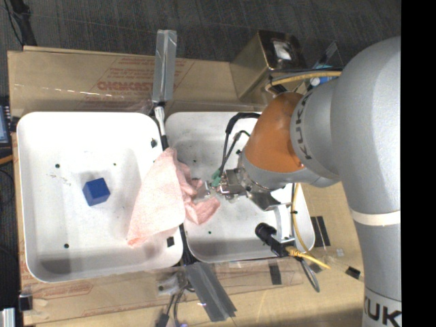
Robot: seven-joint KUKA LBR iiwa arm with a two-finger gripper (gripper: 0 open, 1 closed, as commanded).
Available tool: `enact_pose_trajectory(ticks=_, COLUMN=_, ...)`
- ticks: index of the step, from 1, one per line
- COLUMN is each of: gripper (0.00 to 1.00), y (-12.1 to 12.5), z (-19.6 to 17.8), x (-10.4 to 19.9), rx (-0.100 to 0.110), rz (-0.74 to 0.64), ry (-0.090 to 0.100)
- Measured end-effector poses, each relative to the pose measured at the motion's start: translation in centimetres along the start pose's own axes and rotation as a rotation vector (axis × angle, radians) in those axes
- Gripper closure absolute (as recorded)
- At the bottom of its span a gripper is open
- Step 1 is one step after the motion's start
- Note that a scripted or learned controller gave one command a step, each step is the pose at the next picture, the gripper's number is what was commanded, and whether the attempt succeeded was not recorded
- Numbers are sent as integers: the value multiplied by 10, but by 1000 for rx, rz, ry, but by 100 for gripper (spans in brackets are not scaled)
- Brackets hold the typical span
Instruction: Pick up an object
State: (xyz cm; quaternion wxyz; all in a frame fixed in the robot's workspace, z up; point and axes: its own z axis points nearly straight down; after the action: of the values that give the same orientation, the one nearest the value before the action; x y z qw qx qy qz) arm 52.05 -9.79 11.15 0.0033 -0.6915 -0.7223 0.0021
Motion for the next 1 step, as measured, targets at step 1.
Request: enact_pose_trajectory(ticks=1, gripper=0, y=39, z=19, x=2, rx=-6, rz=-168, ry=-2)
